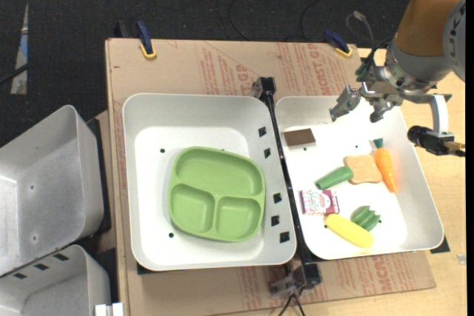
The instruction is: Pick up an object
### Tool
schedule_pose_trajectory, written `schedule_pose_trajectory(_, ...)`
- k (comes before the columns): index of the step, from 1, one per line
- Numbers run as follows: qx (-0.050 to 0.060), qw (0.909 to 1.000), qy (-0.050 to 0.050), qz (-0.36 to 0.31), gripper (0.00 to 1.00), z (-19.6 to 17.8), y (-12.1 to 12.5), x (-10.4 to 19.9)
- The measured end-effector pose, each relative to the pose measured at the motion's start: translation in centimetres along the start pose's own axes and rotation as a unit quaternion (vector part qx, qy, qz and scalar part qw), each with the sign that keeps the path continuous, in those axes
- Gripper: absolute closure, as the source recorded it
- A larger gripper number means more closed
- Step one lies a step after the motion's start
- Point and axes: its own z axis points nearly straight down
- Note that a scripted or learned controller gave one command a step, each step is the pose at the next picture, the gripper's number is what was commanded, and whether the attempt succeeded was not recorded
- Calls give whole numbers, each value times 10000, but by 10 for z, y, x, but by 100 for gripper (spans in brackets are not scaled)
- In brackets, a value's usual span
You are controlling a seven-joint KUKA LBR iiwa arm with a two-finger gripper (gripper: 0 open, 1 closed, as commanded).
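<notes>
Yellow toy [349, 231]: nearest the camera, a banana-like piece at about 6 o'clock in the right bin [426, 229], its long axis running from 10 to 4 o'clock.
Green ridged toy [364, 216]: touching or just beside the yellow piece, on its 1 o'clock side.
Pink-and-white packet [319, 201]: flat near the right bin's left wall, at 8 o'clock from the bin's middle.
Green stick-shaped toy [335, 177]: long axis from 8 to 2 o'clock, its upper end touching the toast slice [363, 169].
Toy carrot [385, 166]: just right of the toast, long axis roughly 11 to 5 o'clock, green top toward the claw.
Brown block [299, 137]: alone at 10 o'clock in the right bin, well apart from the other toys.
Green divided plate [216, 193]: in the left bin [141, 159], on the same counter [192, 63].
Claw [364, 106]: over the far edge of the right bin at about 12 o'clock, two fingers spread apart with nothing between them.
Key relation: every toy lies on the 6 o'clock side of the claw. The carrot and toast look nearest, at roughly 5 to 6 o'clock from it; the brown block sits at about 8 o'clock.
Judgement: the carrot seems the handiest target, and its fingers would likely need to close across the carrot's narrow width, at right angles to its long axis.
Risk: the toast lies close beside the carrot, so a finger may land on it.
</notes>
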Motion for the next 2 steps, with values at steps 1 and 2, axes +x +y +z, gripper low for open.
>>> schedule_pose_trajectory(1,-70,10000,-10,-12,0,-9,3,0)
schedule_pose_trajectory(2,-71,10000,-12,-8,0,51,9,2)
